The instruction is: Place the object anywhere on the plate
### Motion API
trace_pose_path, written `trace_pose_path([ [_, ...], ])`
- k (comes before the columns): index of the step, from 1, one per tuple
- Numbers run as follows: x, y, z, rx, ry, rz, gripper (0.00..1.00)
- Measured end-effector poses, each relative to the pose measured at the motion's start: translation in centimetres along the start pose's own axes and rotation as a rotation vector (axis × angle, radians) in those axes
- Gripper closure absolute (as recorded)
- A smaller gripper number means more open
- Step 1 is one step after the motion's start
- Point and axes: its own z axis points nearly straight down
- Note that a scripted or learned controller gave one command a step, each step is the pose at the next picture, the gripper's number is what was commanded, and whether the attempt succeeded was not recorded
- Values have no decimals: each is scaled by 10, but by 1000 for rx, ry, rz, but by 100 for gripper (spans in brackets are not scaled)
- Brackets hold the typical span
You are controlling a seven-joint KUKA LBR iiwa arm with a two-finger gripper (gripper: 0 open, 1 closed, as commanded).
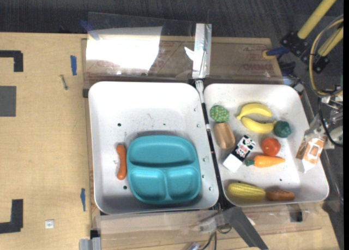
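In the left bin point(103, 101) a teal plate point(162, 168) lies with a sausage point(121, 161) just beside its left edge. The right bin point(294, 99) holds a bread roll point(223, 134), a milk carton point(240, 153), a banana point(255, 118), a tomato point(270, 146), a carrot point(267, 161), corn point(245, 191) and a juice box point(311, 152). I cannot tell the pincer's state.

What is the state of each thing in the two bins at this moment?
teal plate: flat in the left bin, nothing on it
orange sausage: lying in the left bin, beside the plate's left edge
bananas: lying in the right bin
tomato: resting in the right bin
carrot: lying on its side
corn cob: lying near the right bin's front wall
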Motion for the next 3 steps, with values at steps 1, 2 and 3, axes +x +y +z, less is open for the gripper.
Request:
trace_pose_path([
  [1, 19, 42, 51, -3, 1, -240, 100],
  [2, -2, 31, 120, 26, -4, -811, 100],
  [3, -6, 30, 110, 31, -7, -810, 100],
])
